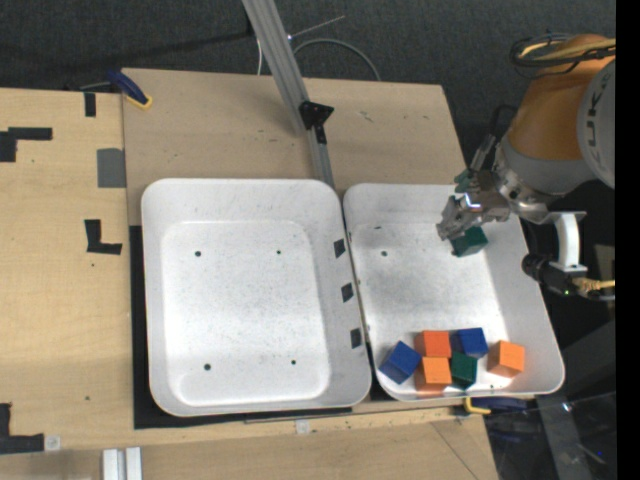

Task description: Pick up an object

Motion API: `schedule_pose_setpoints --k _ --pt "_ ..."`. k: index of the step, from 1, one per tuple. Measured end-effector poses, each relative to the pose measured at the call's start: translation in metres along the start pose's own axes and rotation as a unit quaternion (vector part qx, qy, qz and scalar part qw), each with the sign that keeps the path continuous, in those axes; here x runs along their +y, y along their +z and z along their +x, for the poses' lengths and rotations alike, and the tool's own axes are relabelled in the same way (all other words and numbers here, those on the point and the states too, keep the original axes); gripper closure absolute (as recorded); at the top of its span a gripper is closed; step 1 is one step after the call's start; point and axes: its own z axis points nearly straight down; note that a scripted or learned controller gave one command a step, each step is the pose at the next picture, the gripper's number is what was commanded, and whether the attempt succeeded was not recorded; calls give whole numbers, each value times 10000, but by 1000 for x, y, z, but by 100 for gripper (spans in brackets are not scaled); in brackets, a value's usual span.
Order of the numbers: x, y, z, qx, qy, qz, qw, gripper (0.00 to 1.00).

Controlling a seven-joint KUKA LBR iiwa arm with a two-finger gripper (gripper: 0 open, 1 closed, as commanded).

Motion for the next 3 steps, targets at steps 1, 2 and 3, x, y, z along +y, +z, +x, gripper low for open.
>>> schedule_pose_setpoints --k 1,2,3 --pt "-11 -9 50 1 2 7 10000 100" --pt "-22 -17 106 1 -5 8 10000 100" --pt "-23 -5 163 -4 -2 20 10000 100"
